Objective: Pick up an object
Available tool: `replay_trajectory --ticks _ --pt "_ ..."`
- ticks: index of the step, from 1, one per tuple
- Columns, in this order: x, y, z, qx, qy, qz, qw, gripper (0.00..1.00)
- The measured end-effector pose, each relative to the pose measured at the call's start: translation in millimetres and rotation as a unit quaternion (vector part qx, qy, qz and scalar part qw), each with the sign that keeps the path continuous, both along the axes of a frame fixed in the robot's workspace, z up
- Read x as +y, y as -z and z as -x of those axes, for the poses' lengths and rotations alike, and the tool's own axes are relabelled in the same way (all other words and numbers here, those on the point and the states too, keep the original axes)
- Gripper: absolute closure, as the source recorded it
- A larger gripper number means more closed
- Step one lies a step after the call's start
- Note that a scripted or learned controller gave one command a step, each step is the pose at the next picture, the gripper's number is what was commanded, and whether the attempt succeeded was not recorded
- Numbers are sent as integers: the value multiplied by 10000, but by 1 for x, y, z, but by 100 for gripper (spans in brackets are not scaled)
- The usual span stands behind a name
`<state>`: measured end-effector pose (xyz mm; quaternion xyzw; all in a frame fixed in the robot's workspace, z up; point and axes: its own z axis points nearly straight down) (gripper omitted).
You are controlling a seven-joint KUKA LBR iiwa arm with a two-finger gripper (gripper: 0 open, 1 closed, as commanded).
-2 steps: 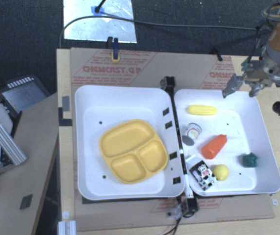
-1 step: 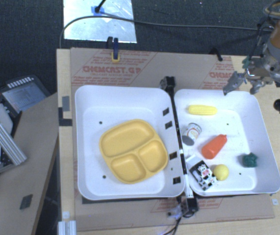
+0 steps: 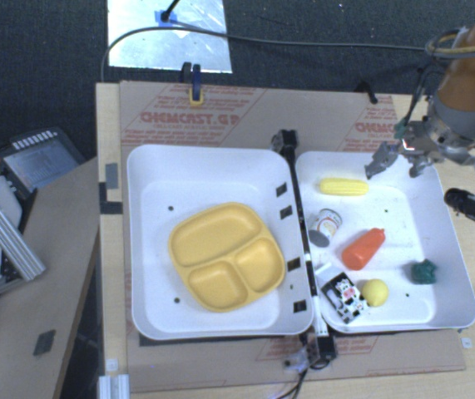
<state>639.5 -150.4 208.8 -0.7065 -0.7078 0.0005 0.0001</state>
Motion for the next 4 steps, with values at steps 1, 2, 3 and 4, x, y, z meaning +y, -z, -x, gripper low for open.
replay_trajectory --ticks 1,2,3,4 --pt "-6 55 -8 0 2 1 10000 0" --pt "-8 102 1 0 1 -1 10000 0" --pt "-8 88 -1 -33 -4 6 10000 100" --pt "-5 24 -7 -44 -11 6 10000 100"
